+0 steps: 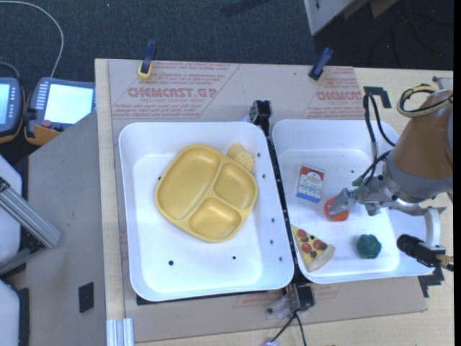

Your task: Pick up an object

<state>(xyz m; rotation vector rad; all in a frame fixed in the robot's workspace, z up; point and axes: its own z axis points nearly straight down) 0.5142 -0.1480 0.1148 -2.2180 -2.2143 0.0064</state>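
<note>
In the right bin [317,137] my gripper [352,198] reaches in from the right, low over the bin's middle. A small red-orange object [336,208] lies right at its tip, touching or nearly touching it. A white carton with red and blue print [310,184] sits just left of that. A toy pizza slice [313,246] lies at the bin's front left corner. A dark green lump [369,246] rests near the front, below the wrist.
The left bin [137,215] holds a yellow divided plate [207,192] with a small yellow corn-like piece [241,156] at its far edge. A black divider [276,193] runs between the bins. Cables [373,125] hang over the right bin's far right corner.
</note>
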